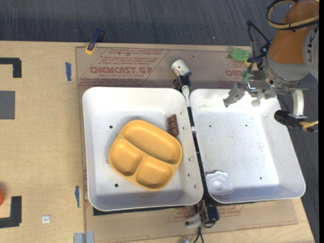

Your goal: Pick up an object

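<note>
1. I see 2 shallow white bins side by side on my bench: the left bin (96,135) holds the things worth picking, and the right bin (283,156) has just 1 small item in it.

2. In the left bin, a yellow 3-compartment tray (145,153) lies flat near the middle, its long axis running from far-left to near-right. A small brown block (172,125) lies just beside its far-right edge, close to the wall between the bins.

3. In the right bin, a small white lump (218,181) rests in the near-left corner; I cannot say what it is.

4. My gripper (243,94) hangs over the far edge of the right bin, below the arm's orange band (292,39). Its 2 grey fingers (231,97) look spread apart with nothing between them.

5. The relation that matters: every candidate lies left of and nearer than the fingers. The brown block is closest, across the dividing wall; the white lump is well apart toward the near side; the tray is farthest left.

6. My judgement: the pick has not begun. For the tray, I would close the fingers across a rim, since its body looks too broad to span.
</note>
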`<state>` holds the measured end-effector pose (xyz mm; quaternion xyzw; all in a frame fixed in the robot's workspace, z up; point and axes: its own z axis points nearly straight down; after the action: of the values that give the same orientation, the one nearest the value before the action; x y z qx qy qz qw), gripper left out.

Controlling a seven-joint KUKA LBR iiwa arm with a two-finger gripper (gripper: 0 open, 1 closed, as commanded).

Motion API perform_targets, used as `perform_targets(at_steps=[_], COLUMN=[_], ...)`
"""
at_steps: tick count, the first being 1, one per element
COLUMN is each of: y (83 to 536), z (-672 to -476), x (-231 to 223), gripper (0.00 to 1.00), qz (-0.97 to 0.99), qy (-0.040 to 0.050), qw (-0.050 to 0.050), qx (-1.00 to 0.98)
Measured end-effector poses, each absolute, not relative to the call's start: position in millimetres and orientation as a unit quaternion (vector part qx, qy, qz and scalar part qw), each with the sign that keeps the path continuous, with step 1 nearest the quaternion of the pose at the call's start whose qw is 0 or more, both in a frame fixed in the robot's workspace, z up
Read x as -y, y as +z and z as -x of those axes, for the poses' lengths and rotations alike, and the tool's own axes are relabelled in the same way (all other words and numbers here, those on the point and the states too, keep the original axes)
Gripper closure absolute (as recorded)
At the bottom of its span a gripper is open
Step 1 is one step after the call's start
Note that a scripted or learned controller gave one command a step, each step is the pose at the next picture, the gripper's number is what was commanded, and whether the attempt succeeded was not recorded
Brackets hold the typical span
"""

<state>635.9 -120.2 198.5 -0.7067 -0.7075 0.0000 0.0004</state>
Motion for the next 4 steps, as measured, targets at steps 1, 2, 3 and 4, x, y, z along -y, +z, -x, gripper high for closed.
perform_targets(at_steps=[1,2,3,4], y=[85.3,85.2,86.9,85.2], z=[-559.7,-604.7,-504.1,-549.9], x=[106.9,135.1,148.2,180.8], gripper=[0.0,0.0,0.0,0.0], qz=[0.718,0.755,0.831,0.767], qy=[-0.0001,-0.0004,0.0007,-0.0016], qw=[0.0,-0.001,0.002,0.001], qx=[0.696,0.656,0.557,0.641])
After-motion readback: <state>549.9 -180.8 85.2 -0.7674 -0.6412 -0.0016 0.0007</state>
